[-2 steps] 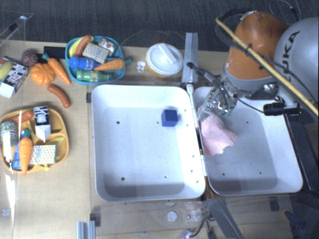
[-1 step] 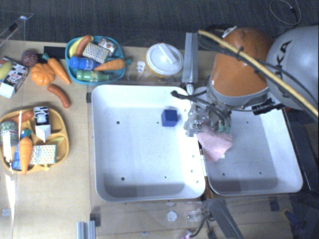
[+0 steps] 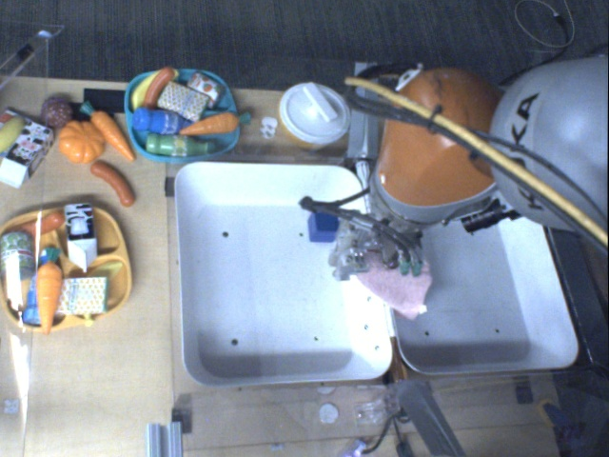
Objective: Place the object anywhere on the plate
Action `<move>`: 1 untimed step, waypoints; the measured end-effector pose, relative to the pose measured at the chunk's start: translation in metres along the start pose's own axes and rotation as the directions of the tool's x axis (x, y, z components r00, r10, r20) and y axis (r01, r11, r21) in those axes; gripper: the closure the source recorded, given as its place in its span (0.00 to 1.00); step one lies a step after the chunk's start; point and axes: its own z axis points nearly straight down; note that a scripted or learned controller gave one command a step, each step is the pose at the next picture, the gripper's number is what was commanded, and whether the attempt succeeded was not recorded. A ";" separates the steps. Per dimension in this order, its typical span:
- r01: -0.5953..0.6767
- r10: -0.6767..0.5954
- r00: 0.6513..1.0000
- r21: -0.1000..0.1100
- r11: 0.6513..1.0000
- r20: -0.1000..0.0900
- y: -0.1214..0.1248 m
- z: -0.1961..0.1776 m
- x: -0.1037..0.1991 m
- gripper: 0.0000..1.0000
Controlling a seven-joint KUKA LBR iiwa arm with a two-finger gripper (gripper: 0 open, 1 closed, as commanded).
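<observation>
The gripper [image 3: 373,255] hangs over the pink plate [image 3: 400,288] by the bins' shared wall, jaw state unclear, blue object [image 3: 323,227] left of it, placement unconfirmed

Pink soft cloth-like object [image 3: 402,289], crumpled, irregular shape, sits directly under and just right-below the hand [image 3: 366,258], touching or very near it; cannot tell if it is between the fingers. It lies over the seam where the two bins meet, mostly on the right bin's side. Small blue block-like object [image 3: 323,227], boxy, just left and above the hand, on the left bin's floor near its right wall. Plate not identifiable.
</observation>
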 end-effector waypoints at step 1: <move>0.001 -0.001 1.000 0.000 1.000 -0.002 0.041 0.001 0.029 1.00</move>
